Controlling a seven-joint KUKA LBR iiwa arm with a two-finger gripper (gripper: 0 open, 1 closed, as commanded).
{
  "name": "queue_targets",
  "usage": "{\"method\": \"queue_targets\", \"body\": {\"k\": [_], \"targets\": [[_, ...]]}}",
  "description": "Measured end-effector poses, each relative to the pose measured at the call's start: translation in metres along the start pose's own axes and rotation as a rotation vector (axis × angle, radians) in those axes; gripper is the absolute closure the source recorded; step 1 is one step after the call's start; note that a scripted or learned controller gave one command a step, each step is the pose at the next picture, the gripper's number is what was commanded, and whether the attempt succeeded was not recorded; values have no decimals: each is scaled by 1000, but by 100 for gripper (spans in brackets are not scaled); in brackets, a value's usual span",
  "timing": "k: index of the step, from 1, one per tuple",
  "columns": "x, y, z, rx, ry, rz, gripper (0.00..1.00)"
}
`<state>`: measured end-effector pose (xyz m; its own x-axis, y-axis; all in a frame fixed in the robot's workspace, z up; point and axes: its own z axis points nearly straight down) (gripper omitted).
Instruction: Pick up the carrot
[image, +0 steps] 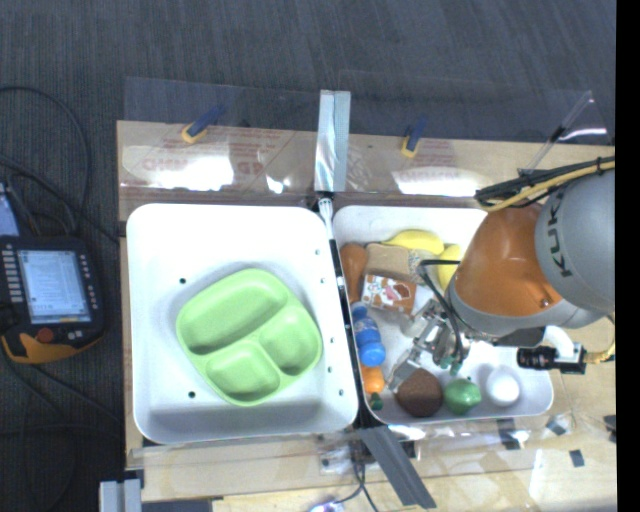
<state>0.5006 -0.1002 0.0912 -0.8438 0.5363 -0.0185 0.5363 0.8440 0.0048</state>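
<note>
Left bin (160, 300): green tray (250, 333); right bin (530, 400): carrot (353, 268); hand (432, 352) spread wide, empty.

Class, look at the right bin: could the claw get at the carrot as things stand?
Probably yes, though it is tight. The carrot lies along the right bin's left wall, its top uncovered. The claw hangs nearby, but the wall and a snack packet beside the carrot crowd it.

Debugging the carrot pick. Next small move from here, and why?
Probably shift the gripper toward the right bin's left wall. The carrot lies along that wall near the far corner, beside the snack packet, while the gripper hovers nearer the brown ball.
</note>
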Motion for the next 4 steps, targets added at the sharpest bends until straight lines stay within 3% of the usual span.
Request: {"method": "queue_targets", "body": {"k": [1, 2, 3, 4], "targets": [[-97, 62, 3, 0, 3, -270, 0], [-34, -36, 1, 1, 7, -240, 0], [-50, -13, 2, 3, 9, -181, 0], [-52, -12, -10, 0, 2, -182, 100]]}}
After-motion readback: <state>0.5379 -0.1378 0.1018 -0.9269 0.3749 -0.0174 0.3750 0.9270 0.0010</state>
